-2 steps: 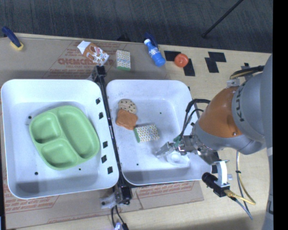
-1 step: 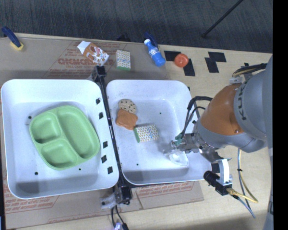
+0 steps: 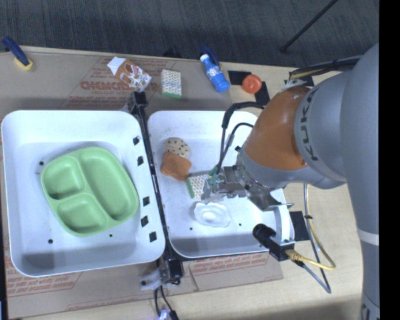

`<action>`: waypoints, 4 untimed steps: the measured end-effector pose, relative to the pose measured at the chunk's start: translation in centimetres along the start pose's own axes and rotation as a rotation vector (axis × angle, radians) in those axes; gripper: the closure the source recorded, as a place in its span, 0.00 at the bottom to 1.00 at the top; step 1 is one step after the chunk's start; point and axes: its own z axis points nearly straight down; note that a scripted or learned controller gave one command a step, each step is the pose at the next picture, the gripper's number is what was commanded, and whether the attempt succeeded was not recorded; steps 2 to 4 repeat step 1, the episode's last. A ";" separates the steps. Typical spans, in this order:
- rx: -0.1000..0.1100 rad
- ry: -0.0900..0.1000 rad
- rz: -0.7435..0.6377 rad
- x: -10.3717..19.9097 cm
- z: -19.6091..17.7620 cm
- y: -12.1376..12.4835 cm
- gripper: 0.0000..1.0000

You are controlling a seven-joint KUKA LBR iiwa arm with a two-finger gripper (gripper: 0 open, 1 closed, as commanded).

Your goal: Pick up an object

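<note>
The arm enters from the right of the frame, its claw [image 3: 217, 184] low over the right-hand bin [image 3: 187, 245], right of centre; whether it is open or closed cannot be told. Just beside it lie a green-patterned packet [image 3: 196, 185], a white object [image 3: 211, 214] below, and an orange piece [image 3: 175, 167] with a cookie [image 3: 177, 147] above it. The left bin [image 3: 20, 179] holds a green divided plate [image 3: 88, 189]. A blue bottle [image 3: 215, 73] lies on the tabletop [image 3: 73, 65] beyond.

The gripper [image 3: 213, 184] hangs low in the right bin [image 3: 187, 245], a white object [image 3: 212, 214] just below its tip and an orange piece [image 3: 175, 167] to its left.
</note>
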 end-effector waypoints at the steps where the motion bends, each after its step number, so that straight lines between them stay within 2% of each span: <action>1: -0.002 -0.001 0.001 -1.1 -5.8 -0.7 1.00; 4: -0.002 -0.001 0.001 -1.1 -5.8 -0.7 1.00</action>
